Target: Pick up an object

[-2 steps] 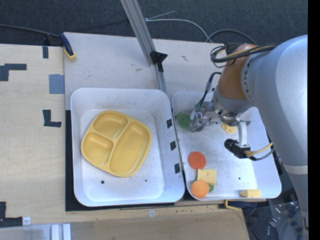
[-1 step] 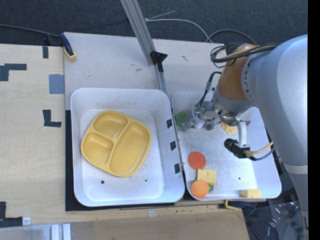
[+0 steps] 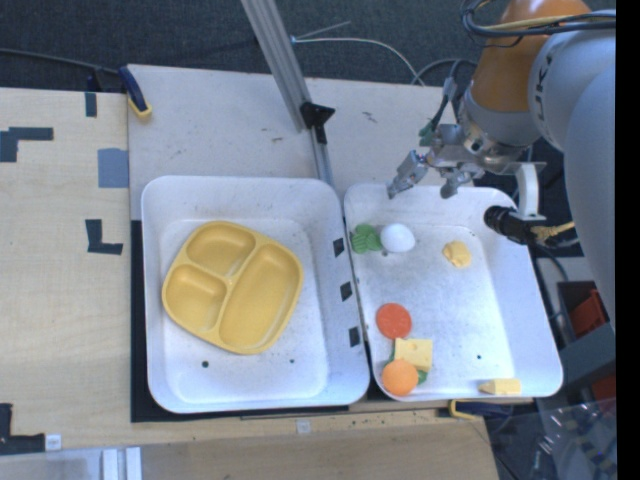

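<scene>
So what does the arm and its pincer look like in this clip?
The arm is smooth grey with a rounded orange band. Thin dark cables loop over its top. The pincer is small, bare grey metal with two slim fingers and a green detail near its mount.

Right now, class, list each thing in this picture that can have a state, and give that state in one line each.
pincer: open, holding nothing, above the far edge of the right bin.
yellow divided plate: lying flat in the left bin, compartments bare.
white ball: resting in the right bin, touching the green piece.
orange ball: resting against the yellow block.
</scene>
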Robot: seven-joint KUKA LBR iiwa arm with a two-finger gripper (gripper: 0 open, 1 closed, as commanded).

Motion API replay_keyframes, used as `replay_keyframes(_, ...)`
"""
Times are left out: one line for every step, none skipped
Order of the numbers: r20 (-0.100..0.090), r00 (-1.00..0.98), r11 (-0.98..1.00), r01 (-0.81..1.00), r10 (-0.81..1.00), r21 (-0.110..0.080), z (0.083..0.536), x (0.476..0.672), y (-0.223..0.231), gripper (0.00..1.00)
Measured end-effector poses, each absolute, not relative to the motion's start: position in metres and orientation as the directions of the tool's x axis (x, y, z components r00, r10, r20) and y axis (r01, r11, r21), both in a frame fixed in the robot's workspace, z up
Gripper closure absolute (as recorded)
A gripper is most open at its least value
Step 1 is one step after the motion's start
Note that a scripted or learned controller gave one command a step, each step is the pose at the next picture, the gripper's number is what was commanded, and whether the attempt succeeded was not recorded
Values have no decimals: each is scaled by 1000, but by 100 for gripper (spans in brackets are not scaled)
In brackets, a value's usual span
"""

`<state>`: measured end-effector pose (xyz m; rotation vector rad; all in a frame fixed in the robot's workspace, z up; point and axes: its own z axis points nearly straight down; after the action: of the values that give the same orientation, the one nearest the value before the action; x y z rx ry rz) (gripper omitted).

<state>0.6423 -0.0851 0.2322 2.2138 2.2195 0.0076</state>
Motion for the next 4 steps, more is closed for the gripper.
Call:
replay_keyframes(2, -2, 2, 1000, 1000, -9, 186, 588, -47, 0)
replay_keyframes(-1, -2, 2, 1000, 1000, 5, 240, 624, -53, 0)
replay_keyframes(1, -3, 3, 1000, 1000, -9, 190, 580, -15, 0)
replay_keyframes(-1, -1, 1, 1000, 1000, -3, 188, 582, -21, 0)
